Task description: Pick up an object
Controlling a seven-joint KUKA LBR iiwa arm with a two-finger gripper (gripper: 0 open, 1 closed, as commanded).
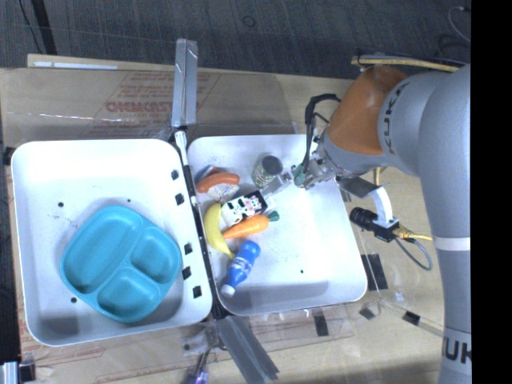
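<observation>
Camera view: pincer [294,176] just right of the grey can [268,169].

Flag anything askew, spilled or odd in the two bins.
Nothing spilled or damaged. The blue bottle lies on its side by the banana; the carrot leans across a black-and-white toy. All crowd the right bin's left edge.

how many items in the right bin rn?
6: hot dog, can, banana, carrot, black-and-white toy, blue bottle, all clustered at its left side. More may hide underneath.
</observation>
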